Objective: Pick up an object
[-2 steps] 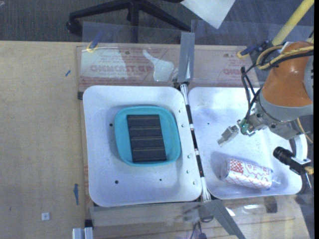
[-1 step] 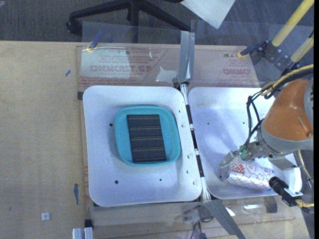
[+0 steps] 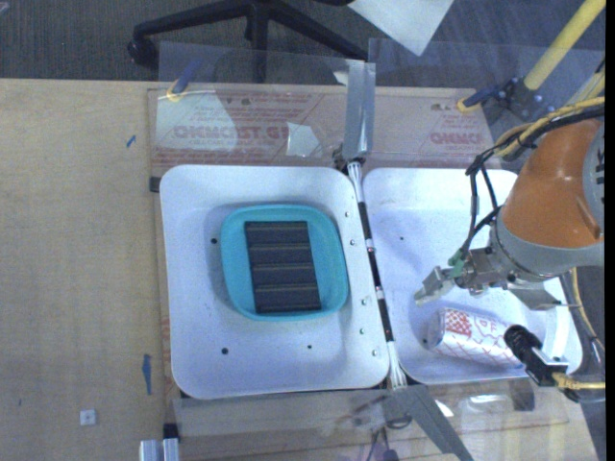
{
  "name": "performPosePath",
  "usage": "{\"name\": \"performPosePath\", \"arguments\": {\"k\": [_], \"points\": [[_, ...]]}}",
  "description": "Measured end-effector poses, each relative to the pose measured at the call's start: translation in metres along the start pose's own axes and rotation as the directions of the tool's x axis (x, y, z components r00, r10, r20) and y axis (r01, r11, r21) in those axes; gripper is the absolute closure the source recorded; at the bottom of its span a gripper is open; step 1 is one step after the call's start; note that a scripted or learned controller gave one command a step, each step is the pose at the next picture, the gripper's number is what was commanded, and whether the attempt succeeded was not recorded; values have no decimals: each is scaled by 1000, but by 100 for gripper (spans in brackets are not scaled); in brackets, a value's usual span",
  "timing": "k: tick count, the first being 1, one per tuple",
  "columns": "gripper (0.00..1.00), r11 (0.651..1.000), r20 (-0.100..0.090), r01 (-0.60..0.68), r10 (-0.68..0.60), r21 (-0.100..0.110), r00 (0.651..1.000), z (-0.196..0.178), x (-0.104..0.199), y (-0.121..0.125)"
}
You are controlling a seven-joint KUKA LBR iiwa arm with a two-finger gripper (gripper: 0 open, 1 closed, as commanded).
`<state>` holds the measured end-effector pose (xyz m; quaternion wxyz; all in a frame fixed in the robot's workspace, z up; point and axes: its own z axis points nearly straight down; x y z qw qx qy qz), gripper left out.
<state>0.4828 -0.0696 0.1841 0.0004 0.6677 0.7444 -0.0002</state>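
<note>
The jaws [image 3: 434,283] were seen low over the right bin [image 3: 404,209]; whether they were released or clenched could not be told. A red-and-white can [image 3: 471,334] lay on its side just below them, apparently ungrasped.

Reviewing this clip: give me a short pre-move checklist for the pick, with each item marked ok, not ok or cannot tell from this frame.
1. A target lies in the right bin: ok. A red-and-white patterned cup lies on its side near the front wall.
2. The gripper is over the same bin as the cup: ok.
3. The gripper is lined up with the cup: not ok. It sits above and to the left of it in the camera view.
4. Something is held between the fingers: cannot tell.
5. The teal tray in the left bin is out of the way: ok.
</note>
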Motion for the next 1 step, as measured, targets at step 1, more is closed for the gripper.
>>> {"name": "performPosePath", "arguments": {"k": [1], "points": [[0, 987, -1, -160, 160, -7, 987, 97, -31, -5]]}}
